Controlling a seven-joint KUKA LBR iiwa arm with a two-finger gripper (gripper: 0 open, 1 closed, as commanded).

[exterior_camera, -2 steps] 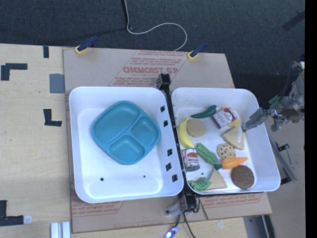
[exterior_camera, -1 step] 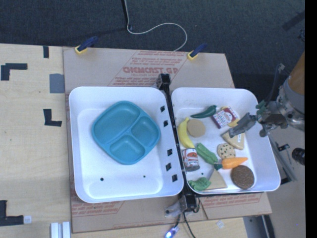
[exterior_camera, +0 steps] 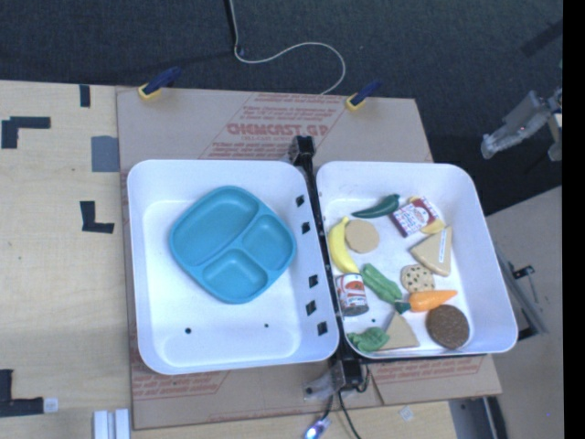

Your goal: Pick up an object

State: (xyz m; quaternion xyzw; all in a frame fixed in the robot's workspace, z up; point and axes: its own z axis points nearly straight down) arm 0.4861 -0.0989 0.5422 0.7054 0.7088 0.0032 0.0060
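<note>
While the left bin (exterior_camera: 146, 273) carries a blue divided plate (exterior_camera: 232, 243), the right bin (exterior_camera: 480, 245) is crowded with toy food: banana (exterior_camera: 340, 247), carrot (exterior_camera: 431, 298), cookie (exterior_camera: 415, 277), can (exterior_camera: 352, 294). Off at the desk's right edge hangs the gripper (exterior_camera: 516, 128); whether its jaws are wide or narrow, I cannot tell.

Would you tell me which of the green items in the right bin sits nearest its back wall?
The dark green pepper, lying just behind the round cracker; the green bean pod and leafy green piece sit farther forward.
</note>
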